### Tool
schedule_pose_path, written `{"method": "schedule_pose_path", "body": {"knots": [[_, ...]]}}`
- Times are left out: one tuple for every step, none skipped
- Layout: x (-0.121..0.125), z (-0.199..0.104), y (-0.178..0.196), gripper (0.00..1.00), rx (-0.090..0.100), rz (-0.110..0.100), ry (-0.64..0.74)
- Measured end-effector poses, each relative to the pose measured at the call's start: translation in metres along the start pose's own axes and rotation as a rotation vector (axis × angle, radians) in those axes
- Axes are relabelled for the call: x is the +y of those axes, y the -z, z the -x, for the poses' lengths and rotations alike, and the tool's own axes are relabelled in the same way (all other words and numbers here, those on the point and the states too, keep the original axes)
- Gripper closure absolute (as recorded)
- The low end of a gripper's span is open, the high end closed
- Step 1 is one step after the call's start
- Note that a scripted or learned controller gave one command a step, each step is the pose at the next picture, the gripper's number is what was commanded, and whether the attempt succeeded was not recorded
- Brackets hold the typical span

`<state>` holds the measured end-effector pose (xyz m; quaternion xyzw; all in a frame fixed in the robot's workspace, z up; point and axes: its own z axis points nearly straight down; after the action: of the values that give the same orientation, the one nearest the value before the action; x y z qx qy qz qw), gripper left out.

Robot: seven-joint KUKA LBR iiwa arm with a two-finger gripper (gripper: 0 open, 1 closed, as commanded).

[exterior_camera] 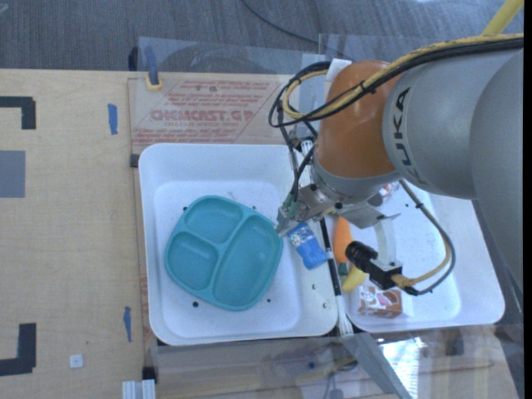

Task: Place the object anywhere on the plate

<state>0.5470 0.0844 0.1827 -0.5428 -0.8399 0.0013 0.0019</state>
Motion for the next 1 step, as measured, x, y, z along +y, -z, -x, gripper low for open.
{"method": "schedule_pose_path", "body": {"knots": [[0.0000, 0.0006, 0.0002, 0.00, 0.000, 0.001, -0.001]]}}
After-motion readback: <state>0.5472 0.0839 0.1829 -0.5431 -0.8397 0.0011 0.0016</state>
